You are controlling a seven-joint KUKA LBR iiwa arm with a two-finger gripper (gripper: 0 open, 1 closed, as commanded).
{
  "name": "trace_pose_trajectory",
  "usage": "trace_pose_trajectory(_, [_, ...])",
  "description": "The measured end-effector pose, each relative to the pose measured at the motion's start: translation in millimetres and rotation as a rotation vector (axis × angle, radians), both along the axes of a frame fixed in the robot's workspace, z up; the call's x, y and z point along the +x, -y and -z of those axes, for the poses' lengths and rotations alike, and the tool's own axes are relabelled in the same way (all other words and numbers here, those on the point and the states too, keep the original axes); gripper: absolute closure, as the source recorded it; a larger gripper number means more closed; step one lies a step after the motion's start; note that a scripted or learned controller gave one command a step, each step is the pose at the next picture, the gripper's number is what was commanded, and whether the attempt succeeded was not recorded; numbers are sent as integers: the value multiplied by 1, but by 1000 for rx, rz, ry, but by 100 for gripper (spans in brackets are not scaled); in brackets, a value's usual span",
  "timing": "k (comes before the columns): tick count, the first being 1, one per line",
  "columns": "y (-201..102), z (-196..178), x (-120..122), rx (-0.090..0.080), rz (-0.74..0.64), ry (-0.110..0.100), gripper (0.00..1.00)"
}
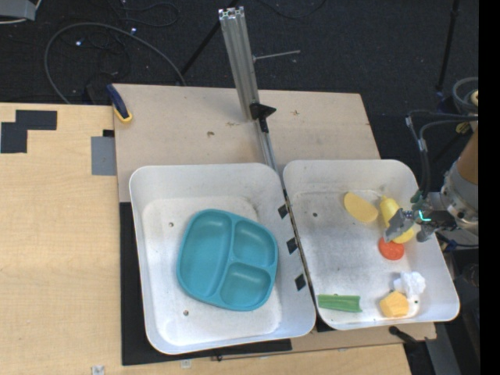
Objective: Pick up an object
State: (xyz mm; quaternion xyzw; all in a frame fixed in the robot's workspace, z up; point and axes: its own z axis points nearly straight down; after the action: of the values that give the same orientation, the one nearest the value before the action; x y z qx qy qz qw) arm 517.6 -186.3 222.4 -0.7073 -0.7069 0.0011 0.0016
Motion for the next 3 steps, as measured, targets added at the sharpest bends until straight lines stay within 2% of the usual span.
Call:
trace_pose_trajectory(1, [0, -1, 1, -1, 0, 2, 0])
trace_pose_trajectory(3, [-8, 116, 7, 2, -1, -4, 0])
